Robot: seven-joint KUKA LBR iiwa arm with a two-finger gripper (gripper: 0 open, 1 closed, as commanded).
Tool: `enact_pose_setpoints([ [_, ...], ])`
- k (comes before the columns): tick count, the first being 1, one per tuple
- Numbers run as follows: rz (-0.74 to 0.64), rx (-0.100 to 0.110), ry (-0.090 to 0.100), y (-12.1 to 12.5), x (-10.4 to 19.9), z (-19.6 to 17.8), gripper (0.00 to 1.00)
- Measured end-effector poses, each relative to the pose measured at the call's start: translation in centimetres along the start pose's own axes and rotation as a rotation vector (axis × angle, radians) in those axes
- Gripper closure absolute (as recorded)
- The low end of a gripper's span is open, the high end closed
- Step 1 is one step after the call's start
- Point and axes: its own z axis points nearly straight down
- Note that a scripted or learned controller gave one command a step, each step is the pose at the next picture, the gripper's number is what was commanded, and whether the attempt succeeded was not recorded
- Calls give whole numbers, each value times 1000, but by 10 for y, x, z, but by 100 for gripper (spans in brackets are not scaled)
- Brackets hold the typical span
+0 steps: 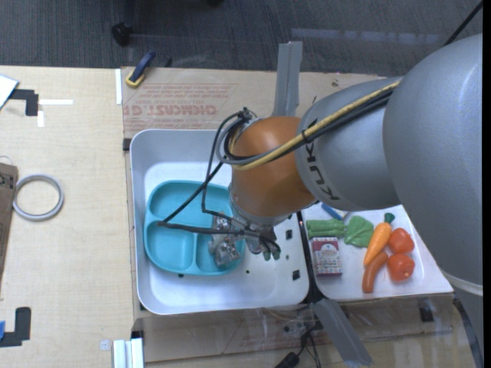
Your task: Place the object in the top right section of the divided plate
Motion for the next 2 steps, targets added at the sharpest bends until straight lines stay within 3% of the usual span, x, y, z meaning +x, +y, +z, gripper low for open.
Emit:
enact_pose_setpoints([
  [1,-3,-2,-1,2,0,-1,0],
  [2,35,3,-1,6,1,-2,0],
])
